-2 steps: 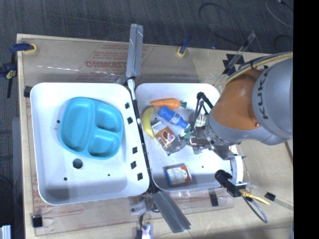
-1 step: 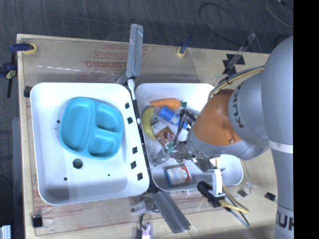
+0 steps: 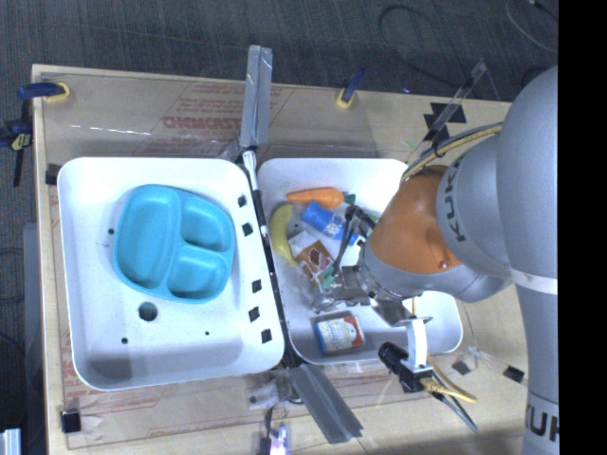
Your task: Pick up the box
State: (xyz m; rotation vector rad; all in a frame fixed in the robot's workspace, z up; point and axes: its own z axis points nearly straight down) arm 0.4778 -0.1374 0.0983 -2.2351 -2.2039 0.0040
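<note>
The grey arm (image 3: 493, 207) is seen at right, over the right bin (image 3: 379, 171), where carrot (image 3: 316, 196), banana (image 3: 281, 232), box (image 3: 314, 257) and can (image 3: 339, 334) lie. The left bin (image 3: 95, 339) holds a blue tray (image 3: 174, 243). The gripper's (image 3: 334, 287) state cannot be told.

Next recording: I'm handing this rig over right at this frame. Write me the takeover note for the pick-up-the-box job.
Gripper: down inside the right bin, in the clutter at its middle; the wrist hides its fingers, so grip state cannot be judged.
Box: a small orange-brown carton, lying in the right bin beside the banana, right next to the gripper.
Also in that bin: carrot, blue bottle, can lying near the front wall.
Left bin: blue divided plate.
Done: arm has reached the box area.
Left: confirm a grasp on the box and lift it; nothing shows it raised.
</note>
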